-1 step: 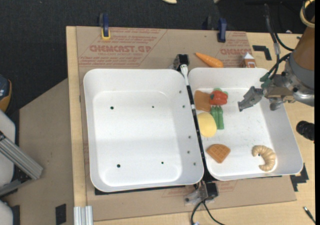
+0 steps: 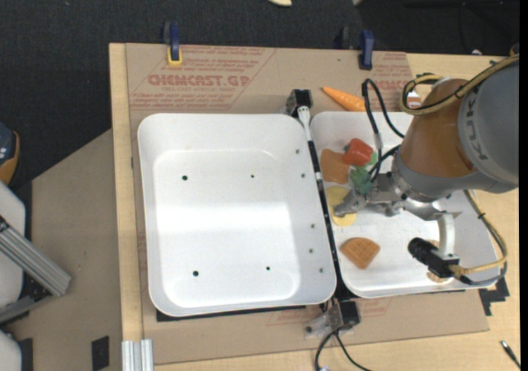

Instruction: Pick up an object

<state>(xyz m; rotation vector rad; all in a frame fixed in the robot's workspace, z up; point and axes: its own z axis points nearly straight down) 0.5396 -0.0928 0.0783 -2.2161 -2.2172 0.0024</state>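
My gripper [image 2: 360,194] is low inside the right bin [image 2: 462,274], near its left wall, with the grey and orange arm reaching in from the right. Close around it lie a red toy with a green top [image 2: 359,151], a brown-orange slab [image 2: 332,165] and a pale yellow piece [image 2: 339,199] that runs under the gripper's tip. An orange ridged wedge [image 2: 360,251] sits apart toward the bin's front. The arm hides the bin's right half.
The left bin [image 2: 165,143] lies beside the right one, their rims touching. An orange carrot [image 2: 342,98] rests on the cardboard behind the right bin. Blue clamps [image 2: 172,39] hold the board's far edge.
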